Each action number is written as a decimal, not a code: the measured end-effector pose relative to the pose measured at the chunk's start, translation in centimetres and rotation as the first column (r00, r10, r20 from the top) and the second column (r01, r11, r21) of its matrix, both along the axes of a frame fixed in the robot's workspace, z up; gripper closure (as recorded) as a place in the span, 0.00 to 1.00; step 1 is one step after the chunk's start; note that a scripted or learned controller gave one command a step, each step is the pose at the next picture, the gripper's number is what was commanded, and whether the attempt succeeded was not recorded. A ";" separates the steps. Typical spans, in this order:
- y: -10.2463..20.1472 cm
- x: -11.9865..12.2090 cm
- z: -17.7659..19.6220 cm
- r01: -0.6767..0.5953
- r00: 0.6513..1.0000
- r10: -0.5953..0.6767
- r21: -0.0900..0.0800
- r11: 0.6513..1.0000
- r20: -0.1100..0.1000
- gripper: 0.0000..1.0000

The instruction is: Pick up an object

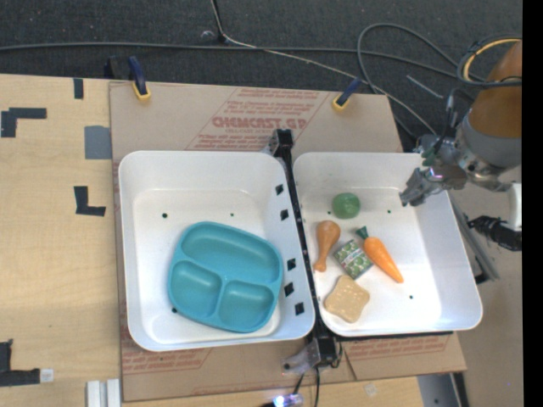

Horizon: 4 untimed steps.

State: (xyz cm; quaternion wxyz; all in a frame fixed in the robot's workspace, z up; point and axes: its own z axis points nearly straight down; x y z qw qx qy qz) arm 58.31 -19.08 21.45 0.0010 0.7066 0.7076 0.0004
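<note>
Five toys in right white bin (441,253) | step: approach | my jaws (416,192) at bin's upper-right rim, opening unclear, nothing held | next: descend on round green ball (346,204), frame centre-right

"CHEMCAST GP" on cardboard sheet (254,117)

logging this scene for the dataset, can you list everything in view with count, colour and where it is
bins: 2, white, side by side on the cardboard
divided plate: 1, teal, in the left bin
round item: 1, green, right bin, far part
drumstick toy: 1, orange-brown, right bin, near the divider
small packet: 1, green, right bin, between drumstick and carrot
carrot toy: 1, orange, right bin, beside the packet
cracker-like piece: 1, tan, right bin, near part
clamps: 2, blue and yellow, far edge of the cardboard
end effector: 1, grey, over the right bin's far right rim
</note>
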 end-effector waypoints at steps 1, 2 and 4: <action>4.7 -0.4 0.9 -0.004 1.000 0.004 0.002 1.000 -0.001 1.00; 10.6 -0.8 -0.1 -0.005 1.000 0.005 0.002 1.000 -0.004 1.00; 21.0 -0.1 -0.2 -0.006 1.000 0.006 0.002 1.000 -0.004 1.00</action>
